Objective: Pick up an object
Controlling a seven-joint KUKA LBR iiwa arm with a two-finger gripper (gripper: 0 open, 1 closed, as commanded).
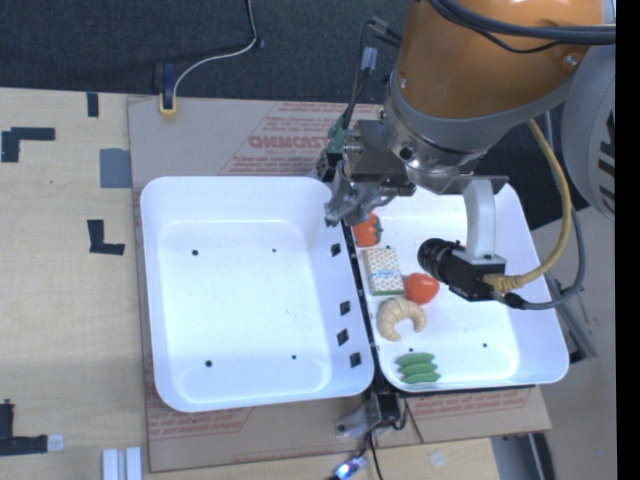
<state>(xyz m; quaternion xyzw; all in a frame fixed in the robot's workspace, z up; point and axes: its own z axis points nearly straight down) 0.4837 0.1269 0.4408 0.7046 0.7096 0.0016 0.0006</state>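
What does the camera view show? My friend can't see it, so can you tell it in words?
A big grey and orange robot arm hangs its pincer over the right bin, beside a small red toy. That bin also holds a little box, a tomato, a croissant and green pea pods.

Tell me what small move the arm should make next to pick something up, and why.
Probably a short straight descent. The end effector hangs at the far left edge of the right bin, just above a small red-orange toy, with nothing seen between its fingers. The cracker-like block, the tomato, the croissant and the green pea pod lie nearer the camera.
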